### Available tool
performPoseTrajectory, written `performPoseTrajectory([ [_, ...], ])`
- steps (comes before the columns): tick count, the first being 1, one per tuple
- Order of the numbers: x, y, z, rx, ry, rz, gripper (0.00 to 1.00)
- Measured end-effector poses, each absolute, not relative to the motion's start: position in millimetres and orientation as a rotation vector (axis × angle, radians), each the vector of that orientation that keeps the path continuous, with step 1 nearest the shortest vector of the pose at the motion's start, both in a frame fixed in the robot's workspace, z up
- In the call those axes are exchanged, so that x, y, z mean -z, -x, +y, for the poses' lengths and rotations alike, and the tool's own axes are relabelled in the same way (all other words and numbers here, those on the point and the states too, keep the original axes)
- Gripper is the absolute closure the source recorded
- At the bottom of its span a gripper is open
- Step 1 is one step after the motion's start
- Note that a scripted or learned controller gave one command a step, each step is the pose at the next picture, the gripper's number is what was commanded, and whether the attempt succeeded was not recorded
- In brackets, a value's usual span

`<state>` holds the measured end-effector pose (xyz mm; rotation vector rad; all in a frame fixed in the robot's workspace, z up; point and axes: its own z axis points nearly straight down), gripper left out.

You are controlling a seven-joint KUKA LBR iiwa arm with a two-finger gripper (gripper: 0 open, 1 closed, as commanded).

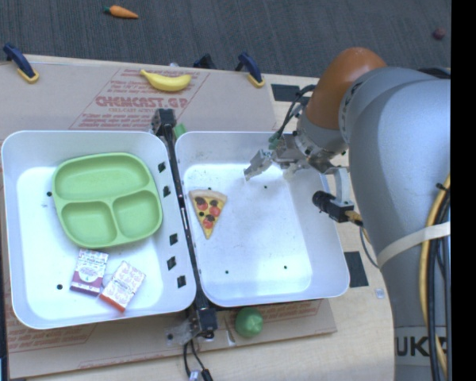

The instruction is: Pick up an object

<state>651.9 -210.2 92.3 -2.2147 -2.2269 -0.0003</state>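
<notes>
Left bin point(16, 213): pale green three-compartment plastic tray point(107, 197), two small printed packets point(107, 280) just below it. Right bin point(301, 280): flat pizza-slice toy point(208, 211) lying near the left wall. Metal claw point(259, 165) above bin's upper area, apart from the slice; opening cannot be told.

Arm point(397, 133): was bulky, smooth and grey
Band point(341, 82): was orange, rounded
Tool point(262, 163): was small, metallic grey
Cables point(440, 236): were yellow and black
Lettering point(416, 346): read "UK", white
</notes>
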Motion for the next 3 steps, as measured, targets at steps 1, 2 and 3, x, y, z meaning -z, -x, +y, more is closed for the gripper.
performPoseTrajectory([
  [1, -102.9, -652.5, -209.2, 0.0, 2.206, -2.233, 1.0],
  [2, -113.6, -653.3, -208.0, 0.001, 2.199, -2.24, 1.0],
  [3, -113.3, -653.3, -207.7, 0.0, 2.197, -2.241, 0.0],
])
